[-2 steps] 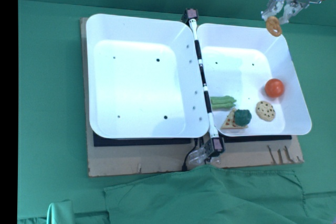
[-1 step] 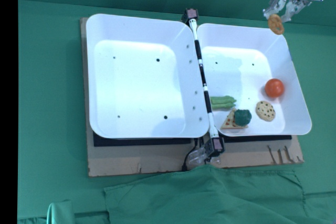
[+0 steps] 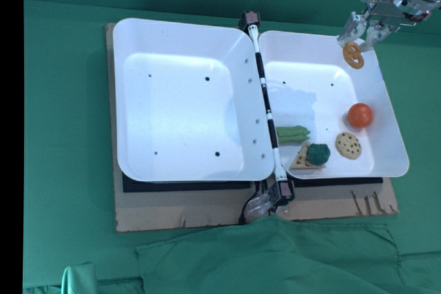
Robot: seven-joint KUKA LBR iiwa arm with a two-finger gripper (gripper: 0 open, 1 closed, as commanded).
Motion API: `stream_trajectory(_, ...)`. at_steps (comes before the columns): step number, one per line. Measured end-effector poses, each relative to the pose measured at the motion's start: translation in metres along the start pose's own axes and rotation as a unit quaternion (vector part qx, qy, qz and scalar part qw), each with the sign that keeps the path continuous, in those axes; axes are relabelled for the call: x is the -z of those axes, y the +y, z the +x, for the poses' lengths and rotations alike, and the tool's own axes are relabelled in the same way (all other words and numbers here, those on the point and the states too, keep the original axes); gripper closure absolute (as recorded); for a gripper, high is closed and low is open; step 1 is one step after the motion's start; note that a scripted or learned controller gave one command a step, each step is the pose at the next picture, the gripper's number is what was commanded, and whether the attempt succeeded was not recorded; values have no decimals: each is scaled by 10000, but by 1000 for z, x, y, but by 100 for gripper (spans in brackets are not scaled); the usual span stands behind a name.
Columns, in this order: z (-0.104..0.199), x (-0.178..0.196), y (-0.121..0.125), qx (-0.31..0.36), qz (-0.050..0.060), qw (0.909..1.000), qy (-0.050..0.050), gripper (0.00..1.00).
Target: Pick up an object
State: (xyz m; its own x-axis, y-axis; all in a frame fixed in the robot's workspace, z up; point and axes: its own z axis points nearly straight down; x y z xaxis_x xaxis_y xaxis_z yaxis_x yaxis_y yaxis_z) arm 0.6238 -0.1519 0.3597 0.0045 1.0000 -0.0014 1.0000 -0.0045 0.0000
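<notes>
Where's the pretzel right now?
The pretzel hangs between the fingers of the hand, above the far right corner of the right bin, well beyond the tomato.

Right bin's [image 3: 386,107] middle lies open; toy foods [image 3: 318,153] crowd its near edge.

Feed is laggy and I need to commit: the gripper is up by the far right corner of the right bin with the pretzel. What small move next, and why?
Probably a short straight lift. The pretzel hangs between the fingers of the gripper, above the right bin's far rim. Rising a little would test the hold before any sideways travel; if it slips, it likely drops back into the bin.
</notes>
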Motion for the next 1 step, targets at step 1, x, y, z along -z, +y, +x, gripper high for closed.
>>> stream_trajectory(1, 26, -21, -44, 7, 2, 10000, 3, 100)
